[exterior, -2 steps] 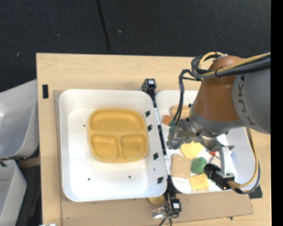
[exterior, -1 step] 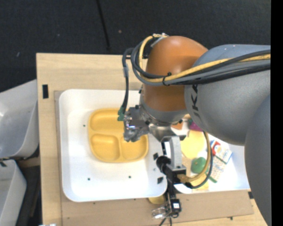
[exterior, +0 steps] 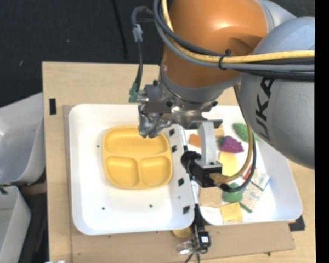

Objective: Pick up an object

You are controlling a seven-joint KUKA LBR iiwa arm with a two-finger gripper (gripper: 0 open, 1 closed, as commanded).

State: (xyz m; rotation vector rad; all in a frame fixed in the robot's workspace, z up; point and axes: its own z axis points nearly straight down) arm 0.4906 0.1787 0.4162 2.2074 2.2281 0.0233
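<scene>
1. Camera view, surroundings: two shallow white bins are sitting side by side on a wooden bench [exterior: 57,81]. The left bin [exterior: 88,201] is bearing a yellow compartment tray [exterior: 137,158]. The right bin [exterior: 279,196] is bearing a heap of small toy foods.
2. Right bin contents: a purple grape bunch [exterior: 231,144] is lying beside a pale yellow block [exterior: 228,160]; an orange piece [exterior: 194,140] is showing just left of them; a green piece [exterior: 242,130] is lying near the arm's edge; a tan slab [exterior: 231,212] is resting near the front wall, with a patterned card [exterior: 251,197] beside it.
3. Obstructions: the grey and orange arm [exterior: 214,32] is covering the rear of both bins, and its cables [exterior: 247,56] are crossing in front of it. A white and black bracket [exterior: 205,158] is hanging over the dividing walls.
4. Gripper [exterior: 149,126]: it is hanging over the tray's rear rim, near the tray's top right corner.
5. Fingers: their spread cannot be told, and nothing is seen between them.
6. Task's thing: the tray is lying flat in the middle of the left bin, its rear edge directly beneath the gripper; whether they are touching cannot be told.
</scene>
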